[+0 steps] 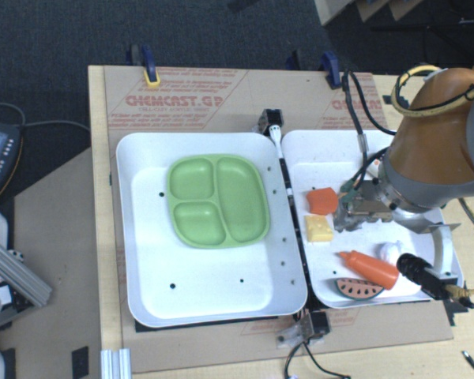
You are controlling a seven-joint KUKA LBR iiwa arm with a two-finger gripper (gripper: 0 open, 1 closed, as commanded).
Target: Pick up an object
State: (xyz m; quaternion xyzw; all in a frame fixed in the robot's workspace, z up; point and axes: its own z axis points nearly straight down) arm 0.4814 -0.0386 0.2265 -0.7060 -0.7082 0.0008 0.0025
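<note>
Going left to right here. The left bin [142, 235] just has a green divided plate [219, 200] sitting flat in it. Looks like light, stiff plastic with a low rim, so it'd be awkward for me to pinch unless I catch an edge. I'm skipping that one.

All the good stuff is in the right bin [325, 290]. Nearest the divider there's a small orange block [322, 200] and, touching it just below, a pale yellow block [319, 228]. Both look like toy food, so I'd guess light and rigid with flat sides. Those are the easiest grabs: come straight down and squeeze across two opposite faces. The catch is they're butted together, so a finger might not fit between them; I'd take the free sides.

Toward the front of that bin there's a watermelon slice [356, 288], flat and thin, which is probably slippery to lift. Resting just above it is an orange carrot thing [368, 266], rounded and tapered, so it could roll or squirt out; grab it mid-body, across the width.

My gripper [349, 208] hangs right beside the orange block, low over the bin. Honestly, I can't tell how it's set from this angle, and I see nothing in it.
</note>
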